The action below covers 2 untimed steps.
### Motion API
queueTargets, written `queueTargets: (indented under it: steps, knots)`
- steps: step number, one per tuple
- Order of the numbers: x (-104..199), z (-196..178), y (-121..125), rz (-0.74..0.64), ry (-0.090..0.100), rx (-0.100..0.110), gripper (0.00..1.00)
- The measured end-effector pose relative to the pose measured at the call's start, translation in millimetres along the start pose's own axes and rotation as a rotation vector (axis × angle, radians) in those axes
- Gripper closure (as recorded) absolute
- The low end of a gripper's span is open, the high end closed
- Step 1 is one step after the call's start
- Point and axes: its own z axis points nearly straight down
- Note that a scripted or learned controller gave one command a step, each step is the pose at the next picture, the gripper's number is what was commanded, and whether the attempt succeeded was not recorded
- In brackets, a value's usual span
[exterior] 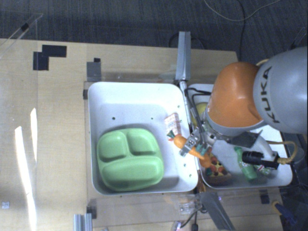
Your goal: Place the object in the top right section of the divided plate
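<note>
A pale wooden tabletop [48, 129] carried two shallow white bins side by side. The grey arm [284, 90], with its orange band [233, 100] above the wrist, came in from the right and hung over the right bin [284, 177], covering most of it. The left bin [130, 105] lay open to view. In its lower left part sat a green divided plate [130, 159], with one wide section along the near side and two smaller ones behind it; the top right section showed bare green plastic.

The jaws [191, 146] were low over the wall between the two bins, at the right edge of the left bin, well apart from the plate. An orange carrot-like toy [185, 146] lay slantwise there, its rounded end over the left bin's floor and its other end reaching toward the right bin. The metal jaws sat around its middle and appeared clamped on it, though the parts were small and the contact was hard to make out.

Just above the toy, against the left bin's right wall, lay a small white and pink packet [172, 123]. In the right bin, below the arm, were a green bottle-shaped thing [246, 166] and a small dark heap of mixed colours [217, 170], too small to tell apart.
</note>
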Motion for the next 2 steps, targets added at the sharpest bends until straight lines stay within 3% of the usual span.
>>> queueTargets:
  steps: [1,2]
  knots:
    - [-35.0,-25.4,74.1,-0.115,0.000,-0.001,1.00]
    - [17.9,-144.4,16.5,0.076,-0.002,-0.002,1.00]
